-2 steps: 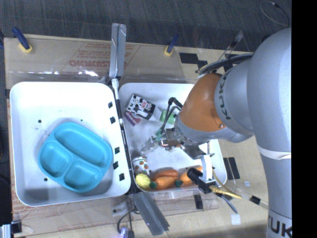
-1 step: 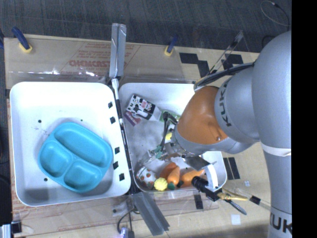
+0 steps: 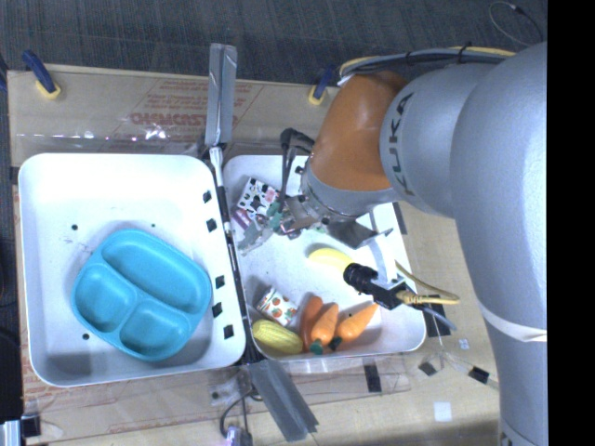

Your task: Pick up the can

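A small can [image 3: 276, 306] with an orange and white label lies on its side in the front left part of the right bin [image 3: 402, 340]. My gripper [image 3: 269, 227] hangs over the back left of that bin, well behind the can and apart from it. Its tip sits just in front of a white, pink and black patterned pack [image 3: 253, 199]. I see nothing held in the gripper.
Beside the can lie a yellow-green fruit [image 3: 277, 338], two carrots [image 3: 323, 324] [image 3: 359, 319] and a pale yellow fruit [image 3: 325, 257]. The left bin [image 3: 37, 249] holds a blue divided tray [image 3: 141, 292]. The arm covers the right bin's back right.
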`<state>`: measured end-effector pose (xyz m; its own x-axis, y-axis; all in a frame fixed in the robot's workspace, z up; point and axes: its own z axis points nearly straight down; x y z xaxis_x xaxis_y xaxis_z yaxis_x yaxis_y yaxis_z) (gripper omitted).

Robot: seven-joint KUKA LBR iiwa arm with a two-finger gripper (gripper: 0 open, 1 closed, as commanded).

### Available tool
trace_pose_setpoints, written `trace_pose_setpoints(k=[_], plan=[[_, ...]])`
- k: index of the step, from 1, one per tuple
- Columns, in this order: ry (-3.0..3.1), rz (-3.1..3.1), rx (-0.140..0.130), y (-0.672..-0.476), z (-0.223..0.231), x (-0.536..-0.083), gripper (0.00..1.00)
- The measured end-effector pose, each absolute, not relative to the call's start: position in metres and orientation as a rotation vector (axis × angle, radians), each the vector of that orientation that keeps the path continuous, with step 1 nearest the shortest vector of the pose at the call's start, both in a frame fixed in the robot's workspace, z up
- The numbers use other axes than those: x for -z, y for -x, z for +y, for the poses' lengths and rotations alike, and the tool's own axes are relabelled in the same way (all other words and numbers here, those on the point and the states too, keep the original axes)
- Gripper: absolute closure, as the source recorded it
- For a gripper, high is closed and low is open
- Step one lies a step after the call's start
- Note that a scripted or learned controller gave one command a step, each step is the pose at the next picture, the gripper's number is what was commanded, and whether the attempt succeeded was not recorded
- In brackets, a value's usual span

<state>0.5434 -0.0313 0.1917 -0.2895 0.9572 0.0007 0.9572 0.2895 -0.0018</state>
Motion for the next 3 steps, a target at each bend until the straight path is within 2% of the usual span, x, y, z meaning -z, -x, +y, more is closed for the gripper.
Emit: trace_pose_setpoints(k=[1,2,3], plan=[[1.866,-2.522,-0.005,-0.543,-0.032,-0.200,1.00],[2.052,-2.377,-0.003,-0.561,-0.022,-0.191,1.00],[2.368,-2.055,-0.010,-0.511,0.016,-0.190,1.00]])
